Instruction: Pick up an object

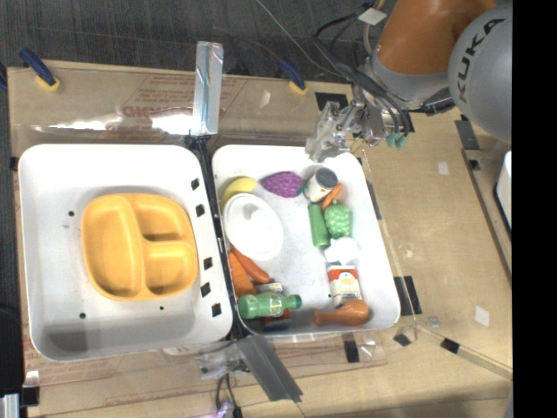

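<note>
- Gripper (335, 133): positioned over the far rim of the right bin (376, 233), near that bin's far right corner. Whether it is spread or pressed together cannot be told, as the tip is a blurred cluster of metal. Nothing is visible between its tips.
- Candidate objects: all lie in the right bin. The left bin (39, 233) holds a yellow divided tray (139, 244).
- Nearest candidates: a small grey-capped container (320, 182) and a purple piece (282, 183), both close to the far edge of the right bin, just on the near side of the gripper.
- Governing relation: the grey-capped container lies just toward the bin's near edge from the gripper. It appears compact, with no clear long axis.
- Alternative: a green cylinder (317, 225) lies further toward the near edge, its long axis running far edge to near edge.
- Judgement: a short advance and descent should suffice.
</note>
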Robot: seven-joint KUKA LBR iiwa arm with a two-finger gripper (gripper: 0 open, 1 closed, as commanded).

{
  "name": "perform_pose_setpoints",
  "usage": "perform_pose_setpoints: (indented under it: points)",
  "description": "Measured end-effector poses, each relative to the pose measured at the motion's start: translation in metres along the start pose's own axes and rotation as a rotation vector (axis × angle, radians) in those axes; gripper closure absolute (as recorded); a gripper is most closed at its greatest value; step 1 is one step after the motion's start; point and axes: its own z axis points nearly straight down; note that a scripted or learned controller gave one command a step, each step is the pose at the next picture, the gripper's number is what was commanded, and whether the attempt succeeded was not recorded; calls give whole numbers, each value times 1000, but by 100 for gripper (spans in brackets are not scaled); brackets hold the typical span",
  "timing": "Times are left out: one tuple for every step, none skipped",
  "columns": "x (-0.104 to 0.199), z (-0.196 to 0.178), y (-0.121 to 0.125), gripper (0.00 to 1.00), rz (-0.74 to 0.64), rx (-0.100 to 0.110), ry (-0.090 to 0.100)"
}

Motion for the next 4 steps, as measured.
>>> perform_pose_setpoints:
  points:
    - [12,-5,-26,100,-226,-3,8]
    - [-2,-21,-44,100,-412,-3,5]
    - [38,3,-10,100,-614,-8,11]
    - [123,1,32,100,-657,-8,9]
